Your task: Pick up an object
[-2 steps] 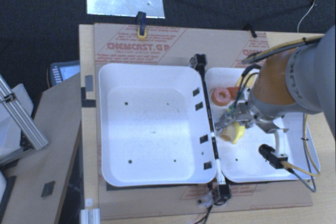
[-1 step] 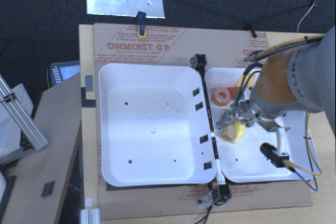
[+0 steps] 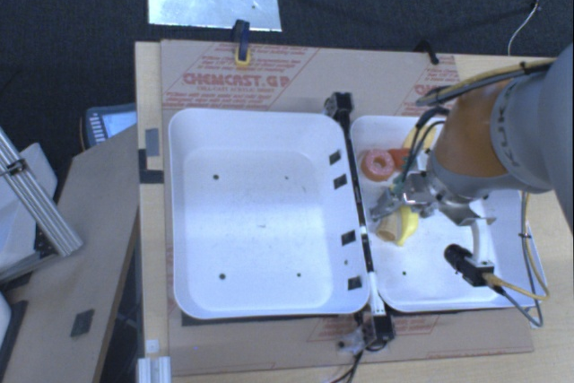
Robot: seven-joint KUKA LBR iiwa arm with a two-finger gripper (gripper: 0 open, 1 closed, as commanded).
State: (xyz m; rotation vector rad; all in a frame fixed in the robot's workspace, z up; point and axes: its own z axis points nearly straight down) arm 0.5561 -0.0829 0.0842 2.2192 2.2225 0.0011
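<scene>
Stage: gripper (image 3: 392,209) low in right white bin (image 3: 430,287), over yellow banana-shaped piece (image 3: 401,229) | jaws: you cannot tell | lift remains, pink ring (image 3: 376,162) untouched

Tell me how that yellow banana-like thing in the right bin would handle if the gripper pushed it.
The banana looks curved and smooth, so it would probably pivot or slide on the right bin floor. It seems small, likely light. The gripper sits right above it.

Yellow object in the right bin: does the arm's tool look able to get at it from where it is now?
Probably yes. The tool sits low in the right bin, right at the yellow object, with nothing between them; the pink ring lies apart, farther back.
</scene>
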